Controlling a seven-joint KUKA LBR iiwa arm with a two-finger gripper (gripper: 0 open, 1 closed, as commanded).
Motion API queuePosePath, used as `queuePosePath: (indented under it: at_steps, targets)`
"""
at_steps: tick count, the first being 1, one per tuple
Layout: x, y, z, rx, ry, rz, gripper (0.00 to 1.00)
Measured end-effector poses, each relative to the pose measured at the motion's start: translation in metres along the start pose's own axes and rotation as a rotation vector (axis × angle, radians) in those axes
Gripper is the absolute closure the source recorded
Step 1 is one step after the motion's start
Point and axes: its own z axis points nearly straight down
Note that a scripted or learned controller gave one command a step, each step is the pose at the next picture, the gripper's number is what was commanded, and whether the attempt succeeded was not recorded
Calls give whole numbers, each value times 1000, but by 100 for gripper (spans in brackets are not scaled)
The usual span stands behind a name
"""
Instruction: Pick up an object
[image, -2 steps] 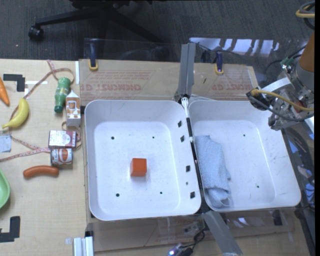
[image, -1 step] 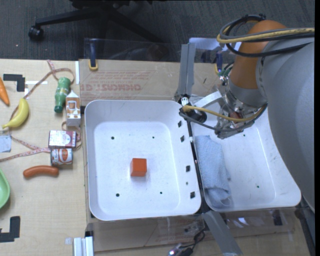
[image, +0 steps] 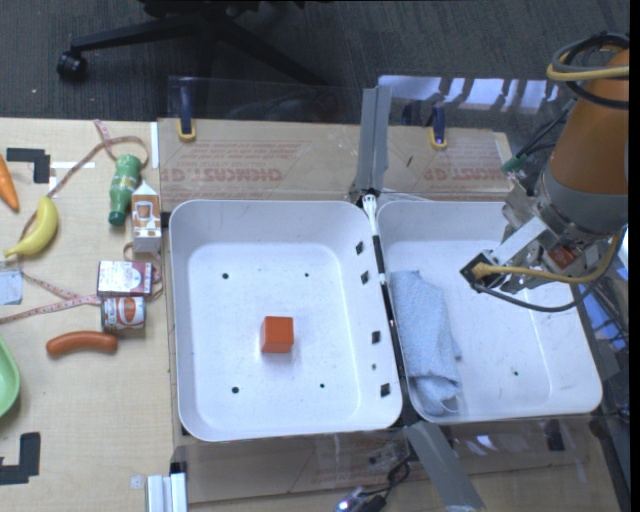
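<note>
Clutter at the wrist hides the gripper (image: 553, 252) at 2 o'clock over the right bin (image: 540, 372); whether it is open or closed cannot be told. Upside-down red print on the cardboard (image: 250, 170) at 12 o'clock reads CHEMCAST GP. Counted: 2 bins, 1 orange cube (image: 278, 334) near the middle of the left bin (image: 215, 320), and 1 grey towel (image: 425, 340) along the right bin's 9 o'clock wall.

The brown cardboard (image: 250, 165) behind the left bin (image: 200, 300) carries faint red print, upside down, which seems to read "CHEMCAST GP". Other labels are too small to read.
</note>
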Motion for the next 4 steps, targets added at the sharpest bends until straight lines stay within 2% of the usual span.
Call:
queuePosePath:
  at_steps: [1,2,3,4]
  targets:
    - [-2,29,33,2,-1,-510,100]
    - [-42,80,-9,-1,1,-554,100]
    - [11,-21,94,2,0,-228,100]
    - [10,-21,94,1,0,-227,0]
